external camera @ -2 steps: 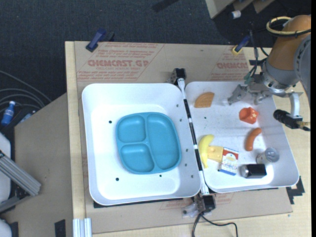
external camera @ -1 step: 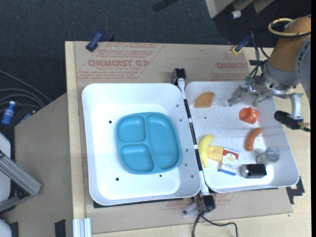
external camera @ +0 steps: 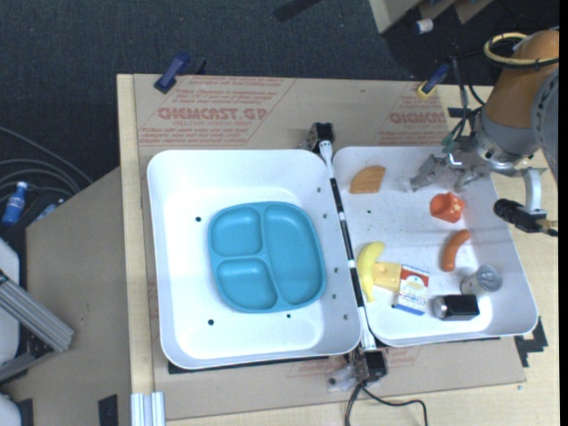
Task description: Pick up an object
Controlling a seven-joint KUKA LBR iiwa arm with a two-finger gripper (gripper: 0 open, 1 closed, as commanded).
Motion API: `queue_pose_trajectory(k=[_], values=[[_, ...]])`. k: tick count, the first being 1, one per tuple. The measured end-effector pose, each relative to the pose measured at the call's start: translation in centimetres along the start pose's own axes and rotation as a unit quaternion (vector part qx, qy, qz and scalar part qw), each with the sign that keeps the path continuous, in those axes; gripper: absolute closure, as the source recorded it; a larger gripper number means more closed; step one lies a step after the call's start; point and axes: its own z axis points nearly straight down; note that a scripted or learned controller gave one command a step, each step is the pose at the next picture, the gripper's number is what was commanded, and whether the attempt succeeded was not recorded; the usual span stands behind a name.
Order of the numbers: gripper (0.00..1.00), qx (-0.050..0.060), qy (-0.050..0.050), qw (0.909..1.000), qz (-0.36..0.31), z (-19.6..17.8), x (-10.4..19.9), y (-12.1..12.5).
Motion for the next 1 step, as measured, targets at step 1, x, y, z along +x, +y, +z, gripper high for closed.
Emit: queue_pose_trajectory(k=[1], values=[[0.00,0.000,0.000,1.0000,0.000,0.04,-0.01,-0.01]])
